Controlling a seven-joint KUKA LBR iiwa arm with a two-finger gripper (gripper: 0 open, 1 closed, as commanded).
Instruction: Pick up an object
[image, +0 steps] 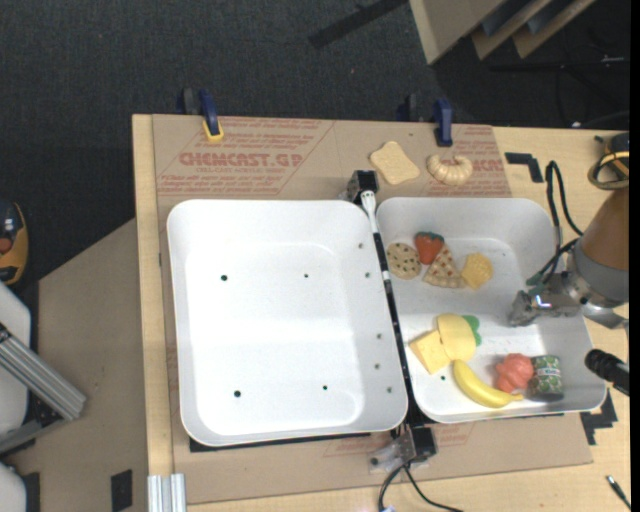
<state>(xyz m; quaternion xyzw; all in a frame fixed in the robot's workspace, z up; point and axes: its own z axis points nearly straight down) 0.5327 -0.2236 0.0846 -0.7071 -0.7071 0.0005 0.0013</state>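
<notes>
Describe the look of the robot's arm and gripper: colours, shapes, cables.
The arm comes in from the right, a rounded orange-brown section over a grey wrist. The gripper is small, silvery metal with dark parts. A black cable loops beside the arm. No markings are legible.

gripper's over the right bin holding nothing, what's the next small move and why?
Probably shift the gripper toward the camera's lower left and lower it over the red toy. The gripper sits above a bare patch of the right bin, with nothing between its fingers, and the red toy looks like the nearest item, lying beside the banana.
</notes>
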